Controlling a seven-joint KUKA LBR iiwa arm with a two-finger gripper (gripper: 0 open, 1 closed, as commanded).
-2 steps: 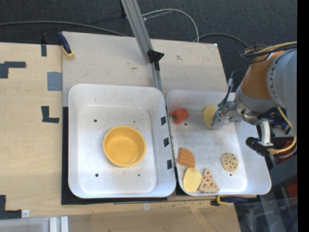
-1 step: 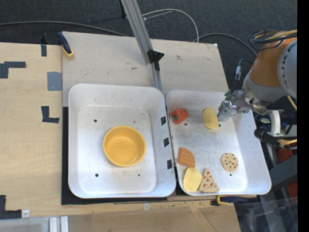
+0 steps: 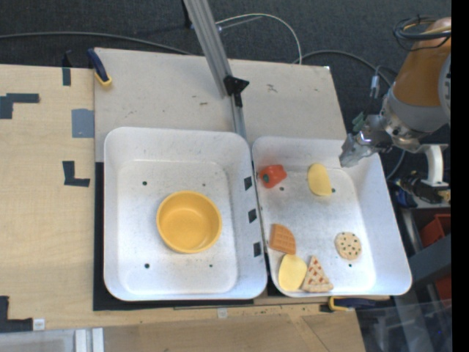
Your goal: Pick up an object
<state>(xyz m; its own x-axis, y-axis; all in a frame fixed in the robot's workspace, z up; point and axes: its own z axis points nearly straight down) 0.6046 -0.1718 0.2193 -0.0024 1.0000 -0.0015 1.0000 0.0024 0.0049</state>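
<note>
The right bin (image 3: 381, 218) holds several toy foods: a red pepper (image 3: 272, 174), a pale yellow lemon (image 3: 319, 180), a brown bread piece (image 3: 282, 238), a chocolate-chip cookie (image 3: 348, 246), a yellow cheese piece (image 3: 292, 273) and a pizza slice (image 3: 316, 276). My gripper (image 3: 352, 152) hangs over the bin's far right rim, right of the lemon and apart from it. Nothing shows between its fingers.
The left bin (image 3: 124, 218) holds a yellow bowl (image 3: 189, 221). A slanted metal pole (image 3: 212, 35) rises behind the bins. Cables lie on the dark floor at the back. A yellow-blue clamp (image 3: 99, 67) sits at the bench's far left corner.
</note>
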